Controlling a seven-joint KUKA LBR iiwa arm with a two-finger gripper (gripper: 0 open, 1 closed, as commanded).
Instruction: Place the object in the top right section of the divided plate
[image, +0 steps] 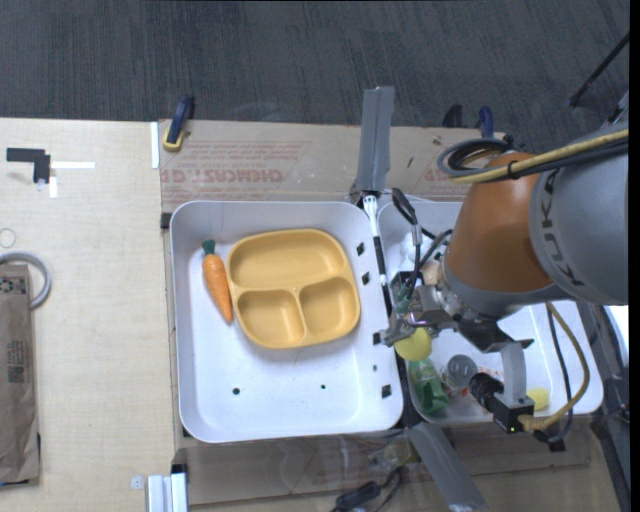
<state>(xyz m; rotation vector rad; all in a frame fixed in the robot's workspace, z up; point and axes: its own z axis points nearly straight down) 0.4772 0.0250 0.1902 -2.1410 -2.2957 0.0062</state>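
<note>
1. Leftmost, a brown paper bag (17, 370) lies on the bare bench (90, 300); its print is too small to read.
2. Behind the bins, a cardboard sheet (260, 165) bears red lettering seen upside down (only partly legible, so not transcribed).
3. Left bin (290, 405): a toy carrot (216, 285), green top pointing away from the camera, lies just beside the left rim of the yellow divided plate (294, 287).
4. Plate sections: one large compartment at the far side, two smaller ones at the near side.
5. Gripper (410, 335): positioned over the wall between the bins, with a yellow-green round object (413, 344) directly below it; whether the fingers grasp it cannot be told.
6. Right bin (570, 390): small mixed items, among them a green piece (428, 385).
7. Arm (500, 235): orange band, grey casing with part of the black "KUKA" lettering visible.
</note>
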